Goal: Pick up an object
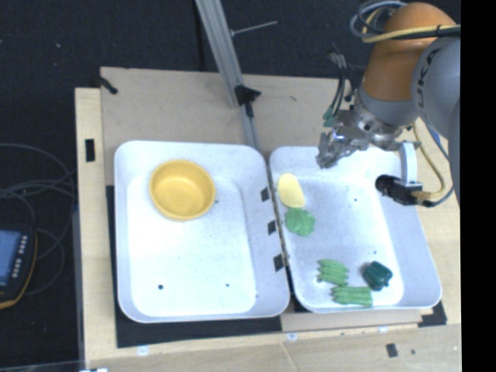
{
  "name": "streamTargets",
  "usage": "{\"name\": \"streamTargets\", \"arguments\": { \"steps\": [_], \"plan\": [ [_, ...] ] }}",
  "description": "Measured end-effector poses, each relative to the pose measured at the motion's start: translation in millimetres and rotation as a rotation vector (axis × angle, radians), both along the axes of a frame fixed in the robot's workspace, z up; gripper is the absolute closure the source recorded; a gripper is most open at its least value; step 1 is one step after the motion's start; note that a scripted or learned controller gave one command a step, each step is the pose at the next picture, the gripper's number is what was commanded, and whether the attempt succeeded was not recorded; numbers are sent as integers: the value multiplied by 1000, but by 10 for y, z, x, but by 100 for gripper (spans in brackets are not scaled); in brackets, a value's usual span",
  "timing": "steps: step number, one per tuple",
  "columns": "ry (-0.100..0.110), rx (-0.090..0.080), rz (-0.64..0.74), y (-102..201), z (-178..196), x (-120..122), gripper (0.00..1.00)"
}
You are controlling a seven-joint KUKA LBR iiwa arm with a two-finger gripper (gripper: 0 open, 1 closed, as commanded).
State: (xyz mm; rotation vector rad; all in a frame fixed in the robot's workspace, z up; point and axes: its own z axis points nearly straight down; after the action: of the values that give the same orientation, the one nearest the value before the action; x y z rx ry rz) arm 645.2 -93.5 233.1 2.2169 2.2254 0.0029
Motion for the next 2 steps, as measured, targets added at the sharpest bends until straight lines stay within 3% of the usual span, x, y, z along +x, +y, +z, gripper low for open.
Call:
{"name": "streamTargets", "arguments": {
  "steps": [2],
  "plan": [
    [0, 0, 0, 990, -14, -403, 100]
  ]
}}
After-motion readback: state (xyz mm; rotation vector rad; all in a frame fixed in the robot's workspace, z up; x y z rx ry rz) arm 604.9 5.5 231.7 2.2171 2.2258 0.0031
